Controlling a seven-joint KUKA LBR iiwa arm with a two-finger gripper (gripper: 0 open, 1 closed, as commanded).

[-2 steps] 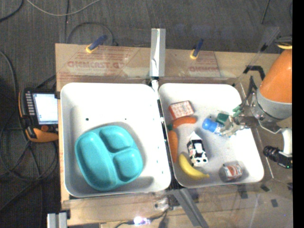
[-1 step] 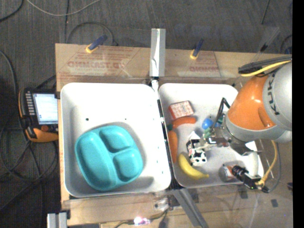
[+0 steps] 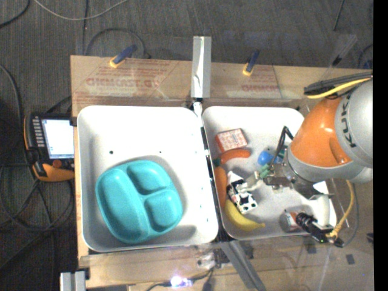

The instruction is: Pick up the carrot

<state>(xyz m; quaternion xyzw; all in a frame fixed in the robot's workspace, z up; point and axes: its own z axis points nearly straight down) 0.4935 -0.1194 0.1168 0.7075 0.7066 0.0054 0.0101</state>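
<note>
teal tray [image 3: 140,200] in left bin [image 3: 97,132]; banana [image 3: 241,218], red box [image 3: 231,139] in right bin [image 3: 254,115]

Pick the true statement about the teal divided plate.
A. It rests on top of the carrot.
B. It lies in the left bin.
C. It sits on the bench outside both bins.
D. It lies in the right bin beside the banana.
B: the teal divided plate lies on the floor of the left bin, while the banana and carrot are in the right bin.

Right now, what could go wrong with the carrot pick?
1. The carrot lies tight against the right bin's left wall, so a finger may hit the wall.
2. The banana and the black-and-white object crowd it; the gripper may grab those instead.
</note>
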